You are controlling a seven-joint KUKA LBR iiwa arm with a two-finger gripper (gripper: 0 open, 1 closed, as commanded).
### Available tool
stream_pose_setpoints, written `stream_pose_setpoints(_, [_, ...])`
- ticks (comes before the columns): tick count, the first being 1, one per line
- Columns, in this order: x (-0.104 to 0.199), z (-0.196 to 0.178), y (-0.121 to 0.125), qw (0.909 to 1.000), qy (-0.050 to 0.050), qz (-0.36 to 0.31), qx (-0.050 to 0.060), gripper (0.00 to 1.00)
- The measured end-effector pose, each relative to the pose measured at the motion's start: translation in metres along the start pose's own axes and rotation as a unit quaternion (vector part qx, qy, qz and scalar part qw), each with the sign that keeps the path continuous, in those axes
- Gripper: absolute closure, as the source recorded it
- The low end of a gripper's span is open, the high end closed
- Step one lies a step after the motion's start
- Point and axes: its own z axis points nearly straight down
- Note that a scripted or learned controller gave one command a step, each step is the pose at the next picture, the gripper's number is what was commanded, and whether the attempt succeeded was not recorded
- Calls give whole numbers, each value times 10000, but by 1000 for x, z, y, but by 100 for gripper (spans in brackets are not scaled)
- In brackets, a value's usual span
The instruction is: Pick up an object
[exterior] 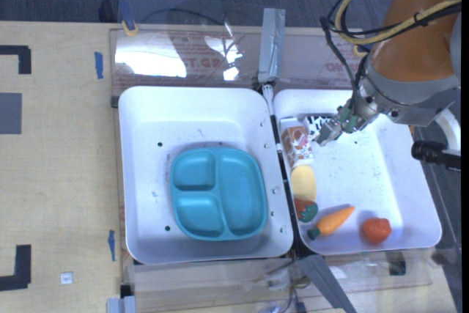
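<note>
Nothing lifted yet. Gripper point(330, 130) low in right bin point(410, 179), near snack packet point(296, 143); jaws' state impossible to tell. Carrot point(334, 219), tomato point(376, 229) untouched. Grasp and lift remaining.

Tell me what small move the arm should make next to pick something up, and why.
Probably lower the end effector slightly toward the printed packet just beside it along the right bin wall. It hangs above the bin's upper part, with nothing seen between its fingers, and the packet looks nearest.
</note>
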Motion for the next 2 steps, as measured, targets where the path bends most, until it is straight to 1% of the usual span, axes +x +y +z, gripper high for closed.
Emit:
stream_pose_setpoints(1, [13, 40, 10, 9954, 22, -956, 17, 100])
stream_pose_setpoints(2, [21, -28, 0, 9990, -8, 455, -18, 100])
